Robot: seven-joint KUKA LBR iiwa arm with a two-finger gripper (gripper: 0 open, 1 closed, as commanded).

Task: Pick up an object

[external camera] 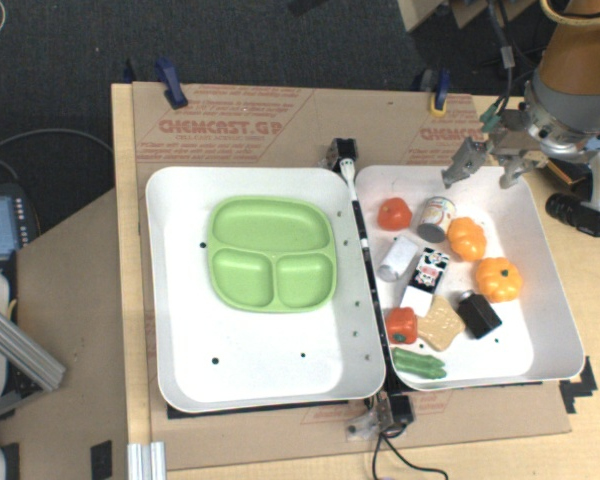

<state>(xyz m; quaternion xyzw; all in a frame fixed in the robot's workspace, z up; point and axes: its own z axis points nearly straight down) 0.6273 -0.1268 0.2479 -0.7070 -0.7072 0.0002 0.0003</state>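
two spread jaws of the gripper (488, 164) hover empty over the right bin (552, 268), poised above the small can (436, 216).

bins: 2 white ones, left bin (180, 368) and right bin (550, 338)
divided plates: 1, the green plate (272, 253), sitting toward 12 o'clock in the left bin
pumpkin-looking orange things: 2, orange pumpkin (498, 279) and a smaller orange one (466, 238) at its 11 o'clock
red veggies: 2, red tomato (394, 213) up top, red pepper (401, 324) down at 6 o'clock from it
cans: 1, tin can (435, 217)
green veggies: 1, green pod (419, 364)
black blocks: 1, black block (477, 315)
crackers: 1, tan cracker (439, 326)
blue clamps: 2, left clamp (170, 83) and right clamp (439, 90)
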